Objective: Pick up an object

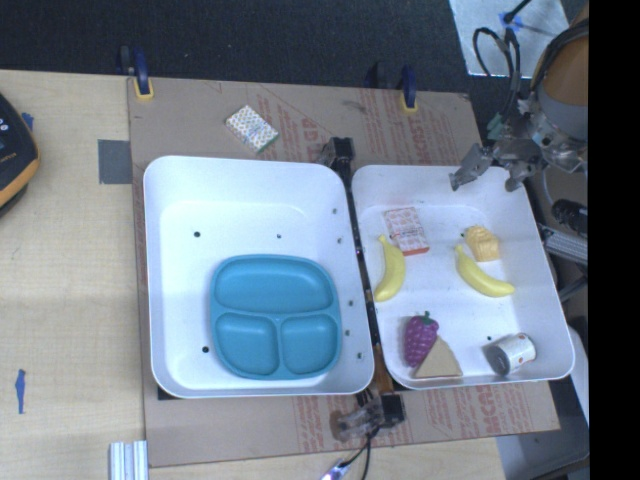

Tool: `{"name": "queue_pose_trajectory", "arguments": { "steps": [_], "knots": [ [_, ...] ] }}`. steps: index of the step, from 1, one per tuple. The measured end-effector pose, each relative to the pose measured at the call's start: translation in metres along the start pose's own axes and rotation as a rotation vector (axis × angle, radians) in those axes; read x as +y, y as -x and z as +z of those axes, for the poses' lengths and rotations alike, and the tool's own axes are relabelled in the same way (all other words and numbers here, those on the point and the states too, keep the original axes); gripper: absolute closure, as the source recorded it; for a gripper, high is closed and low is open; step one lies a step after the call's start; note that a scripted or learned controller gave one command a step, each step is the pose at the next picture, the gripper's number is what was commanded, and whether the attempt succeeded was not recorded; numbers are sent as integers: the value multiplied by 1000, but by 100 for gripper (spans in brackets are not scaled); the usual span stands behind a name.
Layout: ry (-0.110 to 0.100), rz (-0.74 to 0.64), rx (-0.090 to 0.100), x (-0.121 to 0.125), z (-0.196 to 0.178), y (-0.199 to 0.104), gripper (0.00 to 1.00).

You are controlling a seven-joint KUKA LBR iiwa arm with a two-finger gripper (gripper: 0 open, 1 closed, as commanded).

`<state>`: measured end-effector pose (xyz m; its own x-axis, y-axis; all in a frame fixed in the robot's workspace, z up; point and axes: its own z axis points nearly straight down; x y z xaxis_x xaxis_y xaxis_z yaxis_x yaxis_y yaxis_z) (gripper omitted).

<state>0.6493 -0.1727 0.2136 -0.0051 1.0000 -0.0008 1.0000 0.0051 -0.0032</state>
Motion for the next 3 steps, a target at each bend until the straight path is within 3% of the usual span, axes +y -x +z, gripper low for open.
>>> {"name": "queue_pose_trajectory", "arguments": {
  "steps": [1,2,3],
  "knots": [
    [-2,0,-1,-49,87,36,0],
    [0,-1,0,-69,122,34,0],
    [2,1,1,3,121,39,0]
  ]
}}
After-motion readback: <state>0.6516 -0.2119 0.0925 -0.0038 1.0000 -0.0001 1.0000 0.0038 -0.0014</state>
